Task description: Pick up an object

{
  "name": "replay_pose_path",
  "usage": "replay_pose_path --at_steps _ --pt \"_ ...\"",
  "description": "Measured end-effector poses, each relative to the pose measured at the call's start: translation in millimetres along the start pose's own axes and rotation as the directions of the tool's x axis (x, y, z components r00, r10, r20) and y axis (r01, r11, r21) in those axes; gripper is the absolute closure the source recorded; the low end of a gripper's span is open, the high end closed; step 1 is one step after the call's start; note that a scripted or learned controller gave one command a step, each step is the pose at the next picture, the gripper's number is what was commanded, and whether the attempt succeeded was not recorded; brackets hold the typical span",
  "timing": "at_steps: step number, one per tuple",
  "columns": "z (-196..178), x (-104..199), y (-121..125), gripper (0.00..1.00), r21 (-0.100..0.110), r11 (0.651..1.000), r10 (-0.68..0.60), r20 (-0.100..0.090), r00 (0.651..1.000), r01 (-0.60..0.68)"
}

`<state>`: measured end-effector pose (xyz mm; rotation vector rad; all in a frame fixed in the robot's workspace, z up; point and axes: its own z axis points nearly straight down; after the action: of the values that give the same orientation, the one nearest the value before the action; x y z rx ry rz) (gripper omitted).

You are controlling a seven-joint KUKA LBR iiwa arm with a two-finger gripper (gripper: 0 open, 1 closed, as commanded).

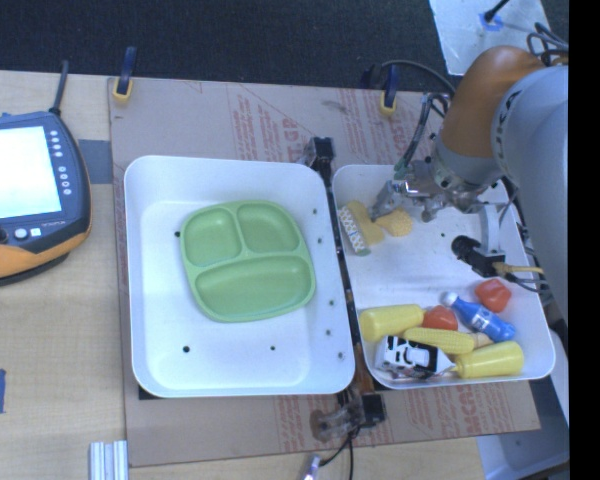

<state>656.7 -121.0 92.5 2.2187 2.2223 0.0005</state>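
Two white bins: left bin has a green tray, right bin has toys. Gripper sits above a yellow piece; finger state unclear.

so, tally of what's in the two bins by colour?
Green: 1, divided plate, left bin
Yellow: 4
Red: 2
Blue: 1, bottle
Black-and-white: 1
Total: 9
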Motion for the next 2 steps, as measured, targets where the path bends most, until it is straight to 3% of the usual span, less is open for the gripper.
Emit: replay_pose_path --at_steps 1,2 --pt "0.7 25.2 -10.5 0.0 0.005 1.0 -0.003 0.0 1.0 0.003" --pt "0.2 2.8 -0.1 0.0 0.002 1.0 0.0 -0.001 1.0 0.0"
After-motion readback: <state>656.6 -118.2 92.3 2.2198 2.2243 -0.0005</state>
